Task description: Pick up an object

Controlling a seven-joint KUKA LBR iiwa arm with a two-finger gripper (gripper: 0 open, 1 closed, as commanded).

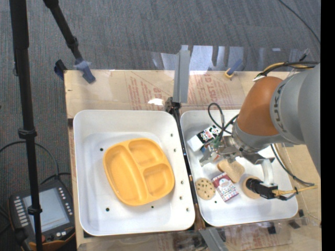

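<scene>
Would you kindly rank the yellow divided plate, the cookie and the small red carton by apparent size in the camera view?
1. Yellow divided plate, by far the largest.
2. Small red carton.
3. Cookie, nearly the same size as the carton, so that order is unsure.

My arm is a thick, rounded grey metal cylinder with dark "KUKA" lettering running along its casing. A glossy orange band wraps it above the wrist. Thin black cables loop out by the wrist, and another trails along the top.
</scene>
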